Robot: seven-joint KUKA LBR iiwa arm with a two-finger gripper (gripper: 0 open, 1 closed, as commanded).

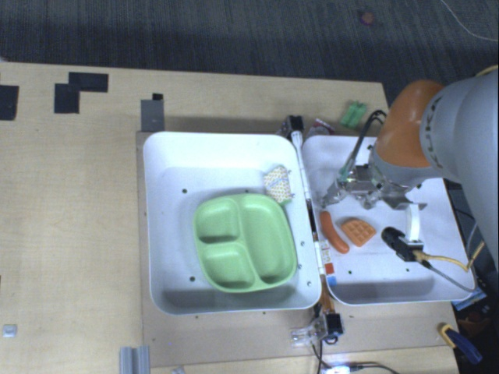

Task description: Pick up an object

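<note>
hanging over the right bin (437, 283), grey arm (460, 131) with orange band. left bin (168, 232) carrying a green divided tray (245, 241) and a small patterned scrap (277, 181). gripper (374, 195) low above the toys, can't tell its state from here. lying just beside each other on the bin floor: orange waffle (359, 231), likely light, stiff and flat, best pinched across the edges; red sausage (335, 233), probably smooth and prone to roll, best taken mid-length.
</note>
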